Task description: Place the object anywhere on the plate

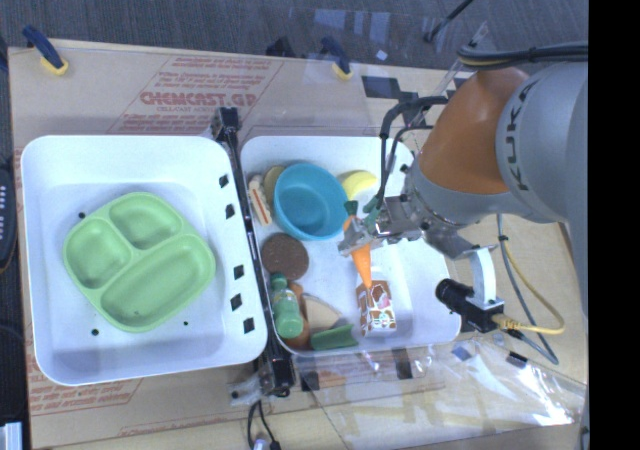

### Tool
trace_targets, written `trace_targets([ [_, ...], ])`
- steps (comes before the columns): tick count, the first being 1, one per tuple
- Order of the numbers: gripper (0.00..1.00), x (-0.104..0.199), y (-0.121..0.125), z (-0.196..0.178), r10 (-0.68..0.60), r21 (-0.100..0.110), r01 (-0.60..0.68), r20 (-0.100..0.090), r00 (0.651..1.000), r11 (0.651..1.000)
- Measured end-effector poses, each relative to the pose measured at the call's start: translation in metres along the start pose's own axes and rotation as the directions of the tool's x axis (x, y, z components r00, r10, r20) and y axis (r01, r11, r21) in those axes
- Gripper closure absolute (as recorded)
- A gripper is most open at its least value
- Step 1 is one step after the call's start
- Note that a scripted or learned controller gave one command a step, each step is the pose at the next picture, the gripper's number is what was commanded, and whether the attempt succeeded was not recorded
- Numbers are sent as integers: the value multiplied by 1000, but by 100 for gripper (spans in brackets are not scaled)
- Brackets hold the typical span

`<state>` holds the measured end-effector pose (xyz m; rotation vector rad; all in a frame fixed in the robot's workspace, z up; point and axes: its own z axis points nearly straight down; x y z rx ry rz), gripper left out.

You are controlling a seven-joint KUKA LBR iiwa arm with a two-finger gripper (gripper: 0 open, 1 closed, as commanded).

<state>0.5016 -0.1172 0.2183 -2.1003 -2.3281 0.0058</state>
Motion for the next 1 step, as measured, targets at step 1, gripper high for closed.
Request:
trace_targets([
  [1,0,0,0,0,0,0,0,0,1000,1000],
])
